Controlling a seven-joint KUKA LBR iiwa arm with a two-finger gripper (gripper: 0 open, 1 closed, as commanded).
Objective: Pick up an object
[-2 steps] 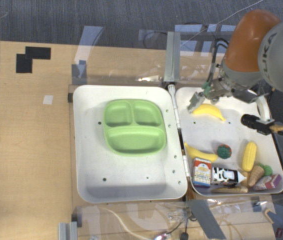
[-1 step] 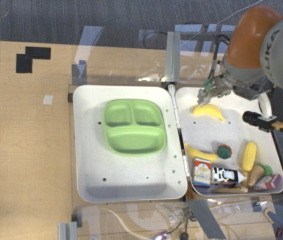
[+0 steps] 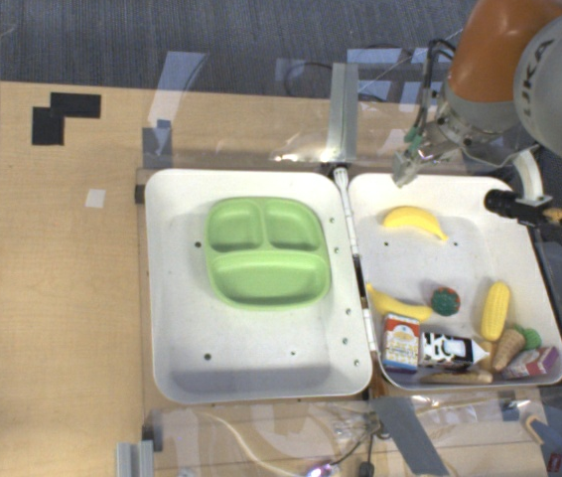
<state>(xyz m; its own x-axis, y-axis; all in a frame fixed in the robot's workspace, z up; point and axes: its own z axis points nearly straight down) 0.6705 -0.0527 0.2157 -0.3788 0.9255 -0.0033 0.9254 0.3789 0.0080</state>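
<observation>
while the claw (image 3: 407, 164) hovers, the banana (image 3: 415, 222) lies just below it

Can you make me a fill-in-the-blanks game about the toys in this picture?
1. The green plastic divided plate lies in the ____ white bin.
2. The curved yellow toy banana lies in the ____ white bin.
3. The yellow toy corn cob lies to the ____ of the small red and green ball.

Missing words: left; right; right

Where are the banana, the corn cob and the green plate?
banana (image 3: 415, 222), camera view, middle of the fruit.
corn cob (image 3: 495, 310), camera view, middle of the cob.
green plate (image 3: 265, 276), camera view, its large front compartment.
</observation>
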